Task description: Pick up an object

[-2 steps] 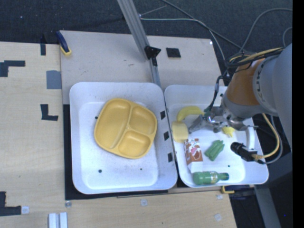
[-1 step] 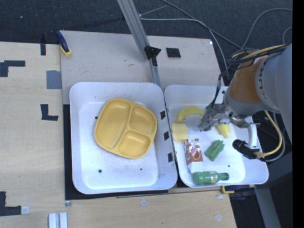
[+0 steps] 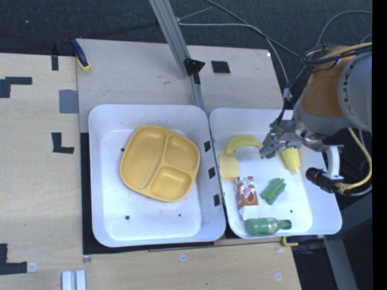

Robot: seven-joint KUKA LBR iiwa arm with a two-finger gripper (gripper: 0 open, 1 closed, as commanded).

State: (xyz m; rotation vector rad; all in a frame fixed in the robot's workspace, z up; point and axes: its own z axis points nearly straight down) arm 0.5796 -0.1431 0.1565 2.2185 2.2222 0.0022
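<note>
From the camera view, the pincer [image 3: 270,148] hangs low in the right bin [image 3: 320,219], the yellow banana [image 3: 241,142] just to its left with its curved length running leftward (whether the pincer is spread or closed I cannot tell, nor that it carries anything).

A yellow divided plate [image 3: 160,162] is lying in the left white bin [image 3: 100,180]; beside it, yellow banana [image 3: 242,142], green bottle [image 3: 267,225], red-and-white packet [image 3: 245,193].
</note>
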